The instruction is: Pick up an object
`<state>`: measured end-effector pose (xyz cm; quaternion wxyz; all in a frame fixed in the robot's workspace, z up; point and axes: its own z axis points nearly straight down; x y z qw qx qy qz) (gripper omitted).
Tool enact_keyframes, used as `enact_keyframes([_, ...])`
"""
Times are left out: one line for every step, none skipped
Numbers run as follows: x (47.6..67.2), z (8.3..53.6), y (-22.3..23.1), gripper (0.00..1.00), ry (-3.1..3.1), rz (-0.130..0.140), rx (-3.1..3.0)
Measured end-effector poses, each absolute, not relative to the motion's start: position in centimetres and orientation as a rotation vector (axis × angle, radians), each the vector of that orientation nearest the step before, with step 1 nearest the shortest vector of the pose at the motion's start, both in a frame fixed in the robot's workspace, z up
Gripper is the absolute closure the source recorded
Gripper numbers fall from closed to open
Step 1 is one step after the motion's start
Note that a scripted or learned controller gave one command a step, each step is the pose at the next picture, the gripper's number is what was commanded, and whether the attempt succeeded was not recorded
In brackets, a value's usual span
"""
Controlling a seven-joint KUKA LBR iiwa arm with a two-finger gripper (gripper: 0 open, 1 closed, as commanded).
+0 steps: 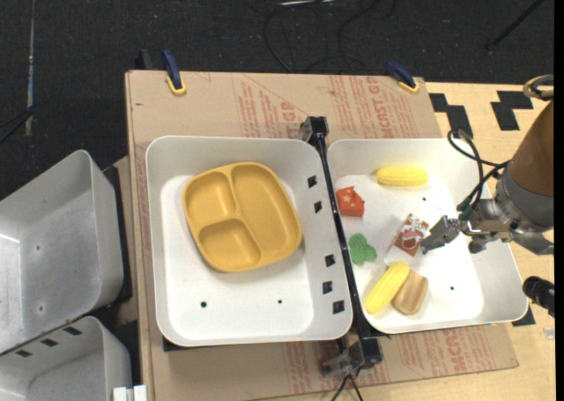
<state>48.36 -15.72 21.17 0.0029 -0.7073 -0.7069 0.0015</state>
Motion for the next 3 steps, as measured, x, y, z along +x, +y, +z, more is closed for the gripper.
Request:
enact_keyframes([48.3, 14.7, -15.5, 0.0, -2.214, 0.005, -2.219])
enact_keyframes([48.3, 9.4, -15.5, 0.0, -2.215, 0.003, -2.222])
enact_keyframes([48.4, 10.6, -15.5, 1.0, -2.215, -0.001, -2.227])
